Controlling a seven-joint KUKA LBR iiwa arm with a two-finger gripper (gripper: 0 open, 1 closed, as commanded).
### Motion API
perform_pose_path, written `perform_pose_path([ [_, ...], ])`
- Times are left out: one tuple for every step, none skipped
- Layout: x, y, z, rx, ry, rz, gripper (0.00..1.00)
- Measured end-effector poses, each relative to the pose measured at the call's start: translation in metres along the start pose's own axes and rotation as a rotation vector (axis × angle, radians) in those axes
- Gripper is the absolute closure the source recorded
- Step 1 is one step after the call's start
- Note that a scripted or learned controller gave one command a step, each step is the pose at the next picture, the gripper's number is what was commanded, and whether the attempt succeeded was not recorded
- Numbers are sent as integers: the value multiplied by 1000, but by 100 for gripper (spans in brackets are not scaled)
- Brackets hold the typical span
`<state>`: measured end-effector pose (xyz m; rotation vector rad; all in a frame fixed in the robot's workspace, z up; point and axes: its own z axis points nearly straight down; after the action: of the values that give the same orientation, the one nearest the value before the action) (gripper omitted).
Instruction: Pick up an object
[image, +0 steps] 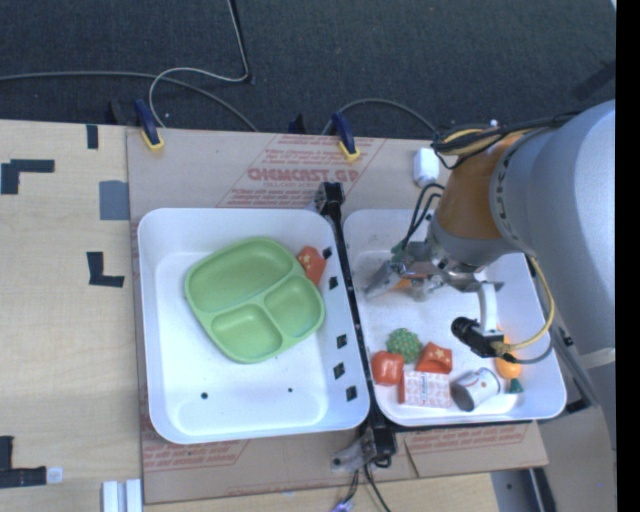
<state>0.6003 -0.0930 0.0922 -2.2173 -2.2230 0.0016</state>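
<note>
Camera view shows the gripper (392, 277) low in the right white plastic bin (540, 405), whether spread or pinching I cannot tell, with the nearest candidates, a green leafy toy vegetable (403, 342) and red toy blocks (388, 367), lying toward the bin's near edge.

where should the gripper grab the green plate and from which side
Probably the plate's outer rim at its lower left, coming from above. It lies flat in the left bin, too wide to span, and that edge has bare floor beside it; the upper right edge has a small red piece against it.
</note>
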Motion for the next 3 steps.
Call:
perform_pose_path([
  [-2, -67, 6, -5, -2, 2, 0],
  [-26, -21, -14, -2, -1, 2, 0],
  [-11, 65, 7, -5, -2, 0, 0],
])
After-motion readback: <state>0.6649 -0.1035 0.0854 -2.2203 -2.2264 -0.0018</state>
